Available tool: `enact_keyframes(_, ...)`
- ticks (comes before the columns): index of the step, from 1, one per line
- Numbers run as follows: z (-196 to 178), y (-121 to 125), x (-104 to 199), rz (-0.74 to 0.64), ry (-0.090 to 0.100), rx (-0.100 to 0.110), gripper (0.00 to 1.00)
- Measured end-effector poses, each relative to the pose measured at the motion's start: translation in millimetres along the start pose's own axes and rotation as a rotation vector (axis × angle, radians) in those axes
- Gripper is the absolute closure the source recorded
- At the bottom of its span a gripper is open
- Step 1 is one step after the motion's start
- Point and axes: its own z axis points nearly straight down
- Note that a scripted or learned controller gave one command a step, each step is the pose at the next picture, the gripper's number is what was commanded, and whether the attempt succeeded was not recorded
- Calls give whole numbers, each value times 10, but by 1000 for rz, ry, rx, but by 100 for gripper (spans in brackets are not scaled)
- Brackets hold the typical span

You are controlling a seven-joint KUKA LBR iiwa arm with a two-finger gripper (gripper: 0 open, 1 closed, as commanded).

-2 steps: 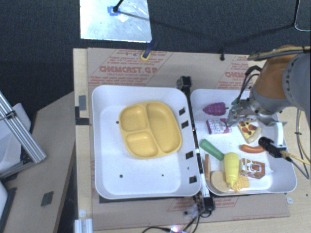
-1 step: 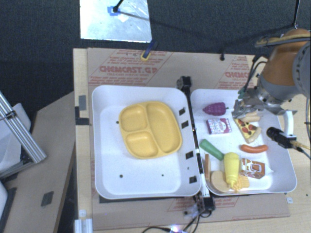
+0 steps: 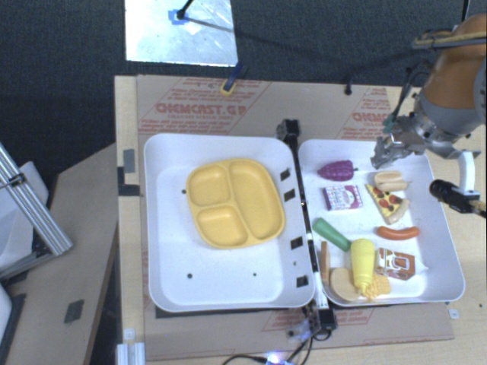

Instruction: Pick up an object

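Note:
My gripper hangs over the far part of the right bin, just above and left of a toy hot dog bun. Nothing shows between its fingers. To its left lies a purple eggplant. Below that sit a small pink-and-white packet, a pizza slice, an orange sausage, a green cucumber, a yellow mustard bottle, a brown-and-white carton and a tan round piece.
The left bin holds a yellow divided plate. A black divider rail separates the two bins. A shiny metal sheet lies on the dark floor beyond the bench.

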Motion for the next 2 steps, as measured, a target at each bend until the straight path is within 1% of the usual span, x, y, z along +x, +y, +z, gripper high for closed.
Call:
enact_keyframes(1, -31, 10, 1, 0, 1, 4, 100)
enact_keyframes(2, 60, 27, 499, -3, 3, 6, 100)
